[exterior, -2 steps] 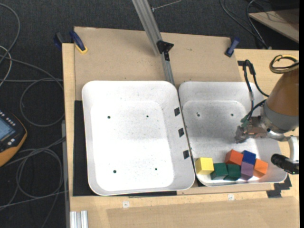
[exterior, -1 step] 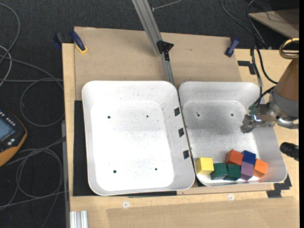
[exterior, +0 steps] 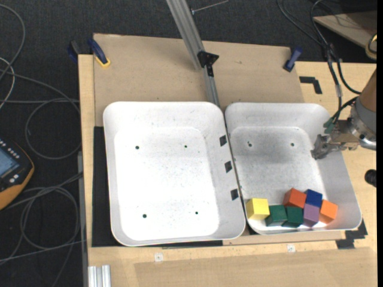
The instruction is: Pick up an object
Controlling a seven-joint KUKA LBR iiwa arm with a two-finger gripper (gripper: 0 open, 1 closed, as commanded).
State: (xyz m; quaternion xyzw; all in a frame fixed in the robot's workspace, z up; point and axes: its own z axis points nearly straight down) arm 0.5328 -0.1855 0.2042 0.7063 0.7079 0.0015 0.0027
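Several small coloured blocks are bunched in the near right corner of the right bin (exterior: 272,107): a yellow one (exterior: 258,207), two green ones (exterior: 276,215), an orange one (exterior: 294,197), a blue one (exterior: 313,197), a purple one (exterior: 312,213) and a second orange one (exterior: 328,208). My gripper (exterior: 321,147) hangs over the right bin's right side, near its rim, well behind the blocks and apart from them. Nothing shows in its grasp. The arm comes in from the right edge.
The left bin (exterior: 109,160) stands beside the right one, joined by black clips (exterior: 227,166). A slanted metal pole (exterior: 190,31) rises behind the bins. Blue clamps (exterior: 99,52) (exterior: 292,58) hold the board's back corners. Cables and a handset (exterior: 12,171) lie on the floor at left.
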